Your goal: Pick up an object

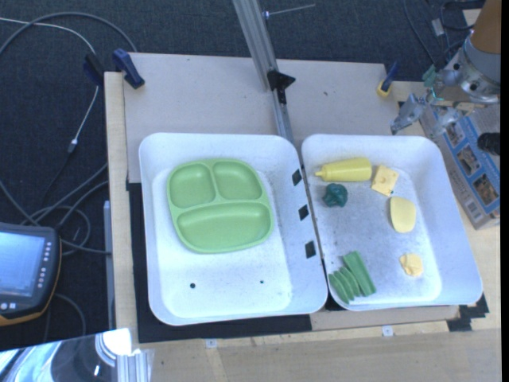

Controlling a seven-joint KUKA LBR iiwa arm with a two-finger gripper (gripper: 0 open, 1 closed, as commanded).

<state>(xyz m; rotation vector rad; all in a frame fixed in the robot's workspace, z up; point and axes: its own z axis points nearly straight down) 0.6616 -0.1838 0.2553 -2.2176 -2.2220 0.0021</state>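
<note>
The right bin (445, 213) holds several toy foods. A yellow bottle (346, 170) lies near its far edge, beside a yellow cheese wedge (385, 180). A dark teal lump (335, 196) sits just below the bottle. A yellow oval piece (402, 214) and a small yellow piece (411, 264) lie toward the right. A green ribbed bundle (351, 275) rests at the front left corner. My gripper (423, 114) hangs beyond the bin's far right corner, above the bench, fingers spread with nothing between them.
The left bin (159, 293) holds a green divided plate (220, 205). A metal pole (262, 46) rises behind the bins, where they meet. A yellow clamp (386, 84) and printed cards (469, 165) lie near my gripper. Blue clamps (127, 66) mark the bench's far left corner.
</note>
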